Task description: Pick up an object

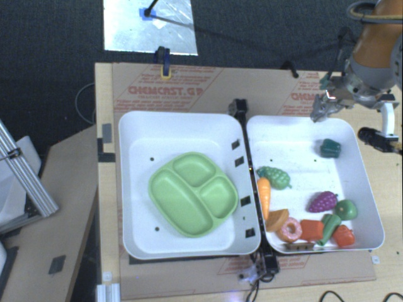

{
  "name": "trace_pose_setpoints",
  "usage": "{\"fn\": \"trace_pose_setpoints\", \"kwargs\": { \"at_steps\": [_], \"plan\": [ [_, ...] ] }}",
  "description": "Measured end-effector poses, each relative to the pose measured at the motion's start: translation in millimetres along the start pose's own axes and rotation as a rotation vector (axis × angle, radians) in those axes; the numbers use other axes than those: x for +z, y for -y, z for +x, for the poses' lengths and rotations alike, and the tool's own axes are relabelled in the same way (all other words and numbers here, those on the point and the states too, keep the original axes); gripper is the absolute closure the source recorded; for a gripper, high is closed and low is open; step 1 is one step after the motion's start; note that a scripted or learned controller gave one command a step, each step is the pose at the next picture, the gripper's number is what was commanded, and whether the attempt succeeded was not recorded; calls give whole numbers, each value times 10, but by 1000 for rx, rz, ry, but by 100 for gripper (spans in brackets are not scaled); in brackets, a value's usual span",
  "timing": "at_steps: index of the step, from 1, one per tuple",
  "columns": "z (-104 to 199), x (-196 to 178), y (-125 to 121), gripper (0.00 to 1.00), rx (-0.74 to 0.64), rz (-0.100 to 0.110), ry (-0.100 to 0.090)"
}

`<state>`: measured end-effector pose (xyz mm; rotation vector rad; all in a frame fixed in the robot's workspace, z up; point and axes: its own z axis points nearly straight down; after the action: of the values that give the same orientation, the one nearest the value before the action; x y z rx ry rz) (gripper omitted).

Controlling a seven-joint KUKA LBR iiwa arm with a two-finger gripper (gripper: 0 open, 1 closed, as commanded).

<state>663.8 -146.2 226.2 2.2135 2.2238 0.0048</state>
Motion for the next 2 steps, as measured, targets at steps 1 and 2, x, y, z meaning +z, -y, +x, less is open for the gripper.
{"fn": "trace_pose_setpoints", "kwargs": {
  "at_steps": [1, 2],
  "plan": [
    [202, -72, 401, 100, 2, 5, -1],
    [556, 20, 764, 100, -1, 7, -2]
  ]
}}
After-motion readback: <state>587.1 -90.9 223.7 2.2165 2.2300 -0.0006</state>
